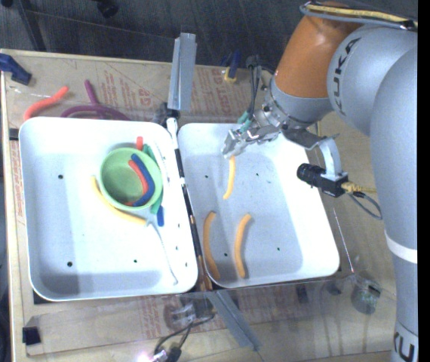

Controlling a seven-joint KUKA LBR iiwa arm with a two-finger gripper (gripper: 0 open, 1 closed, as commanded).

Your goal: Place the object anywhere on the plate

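Note:
A green plate (pixel 121 176) sits in the left bin (pixel 64 232), stacked on a yellow rim. A red curved strip (pixel 137 173) and a blue curved strip (pixel 150 173) lie on it. My gripper (pixel 234 143) hangs over the far left part of the right bin (pixel 305 240). A thin orange strip (pixel 229 179) runs straight down from just under the gripper's tip. Whether the strip is held or merely lies on the bin floor is unclear from here. Two more orange strips (pixel 241 243) lie near the right bin's front.
A small blue piece (pixel 160 216) lies beside the plate's front edge. The longer of the front strips (pixel 210 240) hugs the right bin's left wall. A black cylinder (pixel 317 176) on the arm juts over the right bin. Cables and clamps lie behind the bins.

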